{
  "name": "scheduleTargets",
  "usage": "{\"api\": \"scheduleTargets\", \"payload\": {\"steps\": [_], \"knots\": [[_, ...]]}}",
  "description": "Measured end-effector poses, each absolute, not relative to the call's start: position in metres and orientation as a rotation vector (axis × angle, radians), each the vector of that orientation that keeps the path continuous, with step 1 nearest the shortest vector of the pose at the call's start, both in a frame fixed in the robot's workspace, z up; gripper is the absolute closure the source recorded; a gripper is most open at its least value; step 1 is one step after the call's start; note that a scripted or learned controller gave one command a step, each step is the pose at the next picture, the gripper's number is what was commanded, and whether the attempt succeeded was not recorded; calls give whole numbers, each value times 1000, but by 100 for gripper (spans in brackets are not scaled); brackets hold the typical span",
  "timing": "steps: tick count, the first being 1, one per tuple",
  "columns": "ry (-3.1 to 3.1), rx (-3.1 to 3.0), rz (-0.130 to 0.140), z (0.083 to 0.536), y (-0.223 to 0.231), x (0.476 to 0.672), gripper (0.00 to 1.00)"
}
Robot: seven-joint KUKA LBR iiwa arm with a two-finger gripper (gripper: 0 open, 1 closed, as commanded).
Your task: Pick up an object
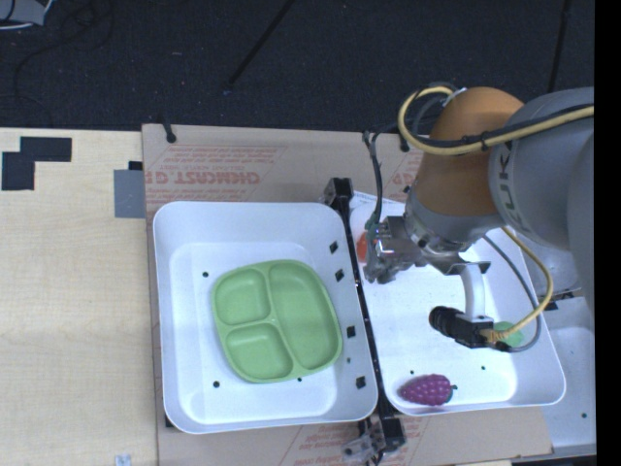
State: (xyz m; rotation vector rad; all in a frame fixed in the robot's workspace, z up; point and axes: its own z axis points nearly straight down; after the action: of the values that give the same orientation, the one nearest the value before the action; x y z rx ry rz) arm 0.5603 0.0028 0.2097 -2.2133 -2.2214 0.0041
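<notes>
End effector (376, 258) sits low at the left side of the right bin (543, 386), just beside a small orange-red object (361, 248) that lies against that bin's left wall. Cannot tell whether it is released or clenched; nothing seen held. Judged step: closing in on the orange-red object, grasp not yet made. Purple grapes (427, 389) lie well apart at the bin's near edge, and a green plate (277, 318) is in the left bin (184, 260). Next move calls for centring on the object clear of the wall, closing, then a straight lift.
</notes>
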Motion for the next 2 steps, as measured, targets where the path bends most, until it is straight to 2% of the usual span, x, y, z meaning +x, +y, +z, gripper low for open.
{"api": "scheduleTargets", "payload": {"steps": [1, 2], "knots": [[-2224, -2214, 1, 223, 57, 562, 100], [-2225, -2213, 1, 235, 110, 547, 100]]}}
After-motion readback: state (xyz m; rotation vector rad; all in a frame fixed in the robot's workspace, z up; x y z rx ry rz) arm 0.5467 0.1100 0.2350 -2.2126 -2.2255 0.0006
